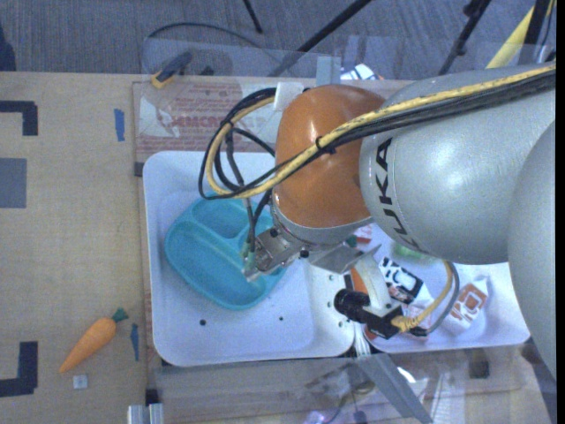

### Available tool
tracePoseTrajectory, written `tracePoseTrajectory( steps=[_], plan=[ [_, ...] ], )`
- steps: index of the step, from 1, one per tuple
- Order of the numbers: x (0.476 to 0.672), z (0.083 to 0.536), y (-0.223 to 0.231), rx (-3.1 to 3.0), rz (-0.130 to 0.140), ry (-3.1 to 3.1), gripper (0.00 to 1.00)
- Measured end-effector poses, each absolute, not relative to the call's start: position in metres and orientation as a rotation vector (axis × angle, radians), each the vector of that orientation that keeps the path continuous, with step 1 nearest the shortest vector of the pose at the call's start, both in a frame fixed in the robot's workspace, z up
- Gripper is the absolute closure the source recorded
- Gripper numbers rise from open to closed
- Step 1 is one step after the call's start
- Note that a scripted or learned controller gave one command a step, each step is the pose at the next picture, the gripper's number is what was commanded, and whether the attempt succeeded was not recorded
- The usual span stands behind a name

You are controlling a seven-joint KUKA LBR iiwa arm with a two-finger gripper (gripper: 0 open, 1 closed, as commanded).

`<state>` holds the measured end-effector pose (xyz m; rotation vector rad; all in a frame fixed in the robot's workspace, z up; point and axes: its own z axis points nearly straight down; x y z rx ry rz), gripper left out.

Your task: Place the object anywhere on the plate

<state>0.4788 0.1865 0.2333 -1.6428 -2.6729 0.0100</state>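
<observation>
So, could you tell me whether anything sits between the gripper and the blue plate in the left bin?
Nothing visible does. The gripper is low over the right edge of the blue plate in the left bin, with no other item between them. The arm hides the plate's far right rim.

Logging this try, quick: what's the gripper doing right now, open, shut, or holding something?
Gripper: cannot be told; it sits low over the blue plate in the left bin, and nothing is seen in its grasp.
</observation>
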Motion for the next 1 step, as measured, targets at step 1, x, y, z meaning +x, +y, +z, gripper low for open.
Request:
tracePoseTrajectory(
  steps=[1],
  plan=[
    [0.4818,0.3131,0.1713,-1.613,0.009,-2.693,1.0]
  ],
)
